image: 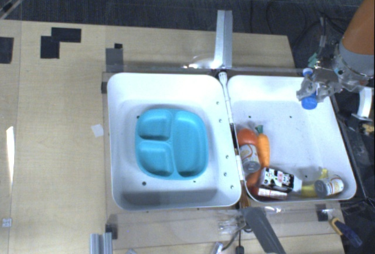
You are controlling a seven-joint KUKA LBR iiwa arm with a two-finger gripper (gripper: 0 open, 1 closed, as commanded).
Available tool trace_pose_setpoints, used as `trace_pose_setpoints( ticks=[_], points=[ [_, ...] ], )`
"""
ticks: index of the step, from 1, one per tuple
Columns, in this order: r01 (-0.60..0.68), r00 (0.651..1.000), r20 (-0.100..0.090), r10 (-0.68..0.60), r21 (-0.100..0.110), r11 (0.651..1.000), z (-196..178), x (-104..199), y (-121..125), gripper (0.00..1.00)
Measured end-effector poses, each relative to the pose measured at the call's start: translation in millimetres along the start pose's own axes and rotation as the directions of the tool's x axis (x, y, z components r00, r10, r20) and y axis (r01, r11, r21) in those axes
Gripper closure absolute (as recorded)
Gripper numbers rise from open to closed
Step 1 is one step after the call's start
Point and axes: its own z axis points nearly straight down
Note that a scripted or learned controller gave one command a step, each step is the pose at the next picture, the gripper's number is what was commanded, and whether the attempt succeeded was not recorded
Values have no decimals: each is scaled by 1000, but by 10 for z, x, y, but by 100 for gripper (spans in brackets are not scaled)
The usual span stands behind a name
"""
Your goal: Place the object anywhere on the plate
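Observation:
A light blue plate (172,142) with three compartments lies in the left bin (123,130), and nothing rests on it. My gripper (309,93) hangs over the far right corner of the right bin (293,124), well away from the plate. A small round blue piece (309,102) sits right at the gripper's tip; I cannot tell whether it is a held object or part of the gripper. The loose objects lie along the near and left side of the right bin, apart from the gripper.
In the right bin lie an orange carrot (264,149), a small can (251,158), a red thing (246,137), a black and white box (276,179) and a yellowish bottle (326,186). A metal post (224,39) stands behind the bins' shared wall.

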Motion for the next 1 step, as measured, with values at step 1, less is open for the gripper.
trace_pose_setpoints(
  ticks=[1],
  points=[
    [101,995,-3,-101,1,995,375,256,-602,100]
  ],
)
